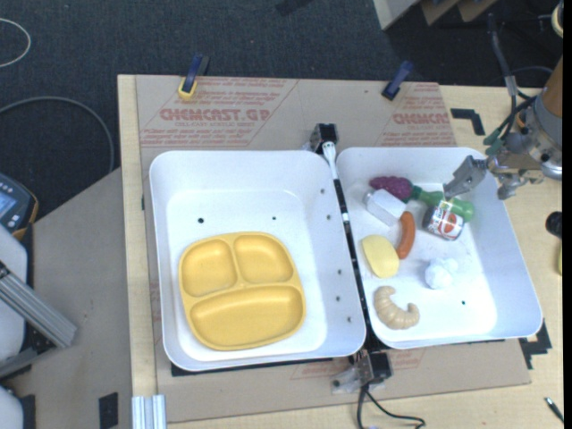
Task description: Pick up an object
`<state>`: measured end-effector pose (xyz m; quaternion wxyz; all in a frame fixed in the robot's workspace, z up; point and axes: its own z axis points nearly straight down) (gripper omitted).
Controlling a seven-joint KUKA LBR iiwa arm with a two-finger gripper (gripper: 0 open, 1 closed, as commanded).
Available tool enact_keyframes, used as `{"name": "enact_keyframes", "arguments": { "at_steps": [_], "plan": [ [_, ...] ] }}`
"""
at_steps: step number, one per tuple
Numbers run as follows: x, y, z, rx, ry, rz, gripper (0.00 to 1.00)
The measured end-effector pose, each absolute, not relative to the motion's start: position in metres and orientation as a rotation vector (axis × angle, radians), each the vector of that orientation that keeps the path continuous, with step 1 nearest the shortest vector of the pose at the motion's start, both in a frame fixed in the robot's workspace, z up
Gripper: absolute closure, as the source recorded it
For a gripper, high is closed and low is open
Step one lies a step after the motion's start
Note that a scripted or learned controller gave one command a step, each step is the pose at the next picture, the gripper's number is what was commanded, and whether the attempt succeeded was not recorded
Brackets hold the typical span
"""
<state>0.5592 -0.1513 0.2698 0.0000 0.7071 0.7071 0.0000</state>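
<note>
Can [447, 221] (red-and-white, tilted): lies just left and below the claw [468, 175]; claw state indiscernible.

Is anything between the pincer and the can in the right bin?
Nothing visible. The pincer hangs just above and right of the can, with no item between them; the sausage lies on the can's far side.

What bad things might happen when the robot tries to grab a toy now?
The gripper hangs over a crowded corner of the right bin. The can, the grapes and the white block lie close together, so it might pinch two toys or knock one aside. The can looks round, so it could roll or slip away. The sausage leans by the can and may get bumped.
</note>
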Motion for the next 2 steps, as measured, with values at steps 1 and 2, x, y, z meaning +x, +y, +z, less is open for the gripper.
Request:
{"name": "enact_keyframes", "arguments": {
  "at_steps": [1,2],
  "plan": [
    [0.586,-0.125,0.234,2.22,2.229,-0.002,0.0],
    [0.589,-0.097,0.109,2.225,2.232,-0.008,0.0]
  ]
}}
